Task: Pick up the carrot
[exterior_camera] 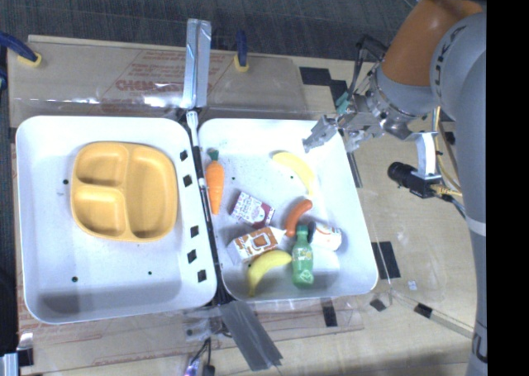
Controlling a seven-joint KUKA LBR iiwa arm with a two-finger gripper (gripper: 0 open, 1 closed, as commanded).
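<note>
- Two white bins are seen side by side on a wooden bench (413, 275) with dark floor behind.
- A yellow tray (124, 190) is seen in the left bin (41, 283).
- The carrot (215, 185) is seen lying by the left wall of the right bin (359, 275), green end toward the far edge.
- Two cartons (254, 226), two bananas (266, 268), a sausage (298, 214) and a green bottle (302, 257) are seen nearer the front right corner.
- The gripper (319, 136) is seen over the far right corner, nothing visibly held; how far it is open cannot be told.

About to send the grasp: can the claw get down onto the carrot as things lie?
Probably yes. The carrot lies alone by the right bin's left wall, apart from the cartons; that wall may crowd the claw.
</note>
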